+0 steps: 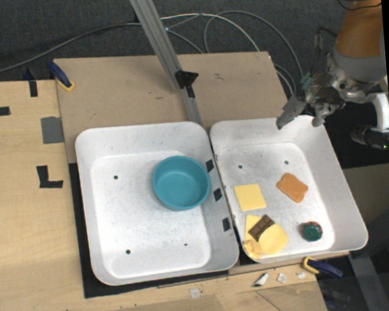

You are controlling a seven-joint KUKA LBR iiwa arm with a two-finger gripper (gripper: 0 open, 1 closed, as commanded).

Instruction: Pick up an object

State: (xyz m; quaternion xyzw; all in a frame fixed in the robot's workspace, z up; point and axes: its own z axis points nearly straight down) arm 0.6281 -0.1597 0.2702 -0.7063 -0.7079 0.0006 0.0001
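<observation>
Just round smooth teal bowl

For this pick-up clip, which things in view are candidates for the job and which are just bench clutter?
Job: pincer; blue bowl in the left bin; yellow square, orange piece, dark green ball, brown-and-yellow piece in the right bin.

Lying about: cables, blue-yellow clamps, black tape marks.

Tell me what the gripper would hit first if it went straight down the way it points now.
Most likely the right bin itself: the gripper hangs over its far right corner, fingers spread, pointing at bare white floor or rim. The orange block lies well nearer the camera. Depth is hard to judge.
</observation>
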